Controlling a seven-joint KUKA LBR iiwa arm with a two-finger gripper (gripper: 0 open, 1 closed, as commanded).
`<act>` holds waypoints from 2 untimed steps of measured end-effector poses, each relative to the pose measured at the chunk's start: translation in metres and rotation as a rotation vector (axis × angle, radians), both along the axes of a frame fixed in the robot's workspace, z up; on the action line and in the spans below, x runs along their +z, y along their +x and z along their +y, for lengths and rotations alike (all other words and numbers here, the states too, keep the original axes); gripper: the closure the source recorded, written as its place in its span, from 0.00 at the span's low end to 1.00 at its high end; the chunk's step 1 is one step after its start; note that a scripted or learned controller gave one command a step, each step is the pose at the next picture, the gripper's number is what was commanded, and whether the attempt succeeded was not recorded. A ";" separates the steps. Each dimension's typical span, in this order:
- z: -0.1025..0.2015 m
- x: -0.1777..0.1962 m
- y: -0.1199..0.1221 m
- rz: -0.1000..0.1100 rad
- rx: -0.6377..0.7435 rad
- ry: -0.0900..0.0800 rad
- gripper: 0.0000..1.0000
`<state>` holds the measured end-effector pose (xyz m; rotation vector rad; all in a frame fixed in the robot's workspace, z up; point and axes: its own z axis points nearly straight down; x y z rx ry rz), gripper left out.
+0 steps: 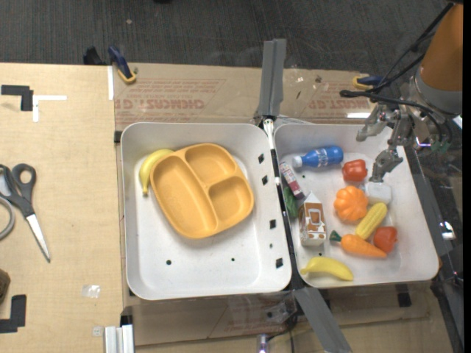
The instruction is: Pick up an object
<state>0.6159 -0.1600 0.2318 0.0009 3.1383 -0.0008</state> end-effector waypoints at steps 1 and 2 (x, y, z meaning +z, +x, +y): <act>-0.025 -0.137 0.019 -0.002 0.029 -0.001 0.00; -0.023 -0.139 0.007 -0.001 -0.086 0.000 0.00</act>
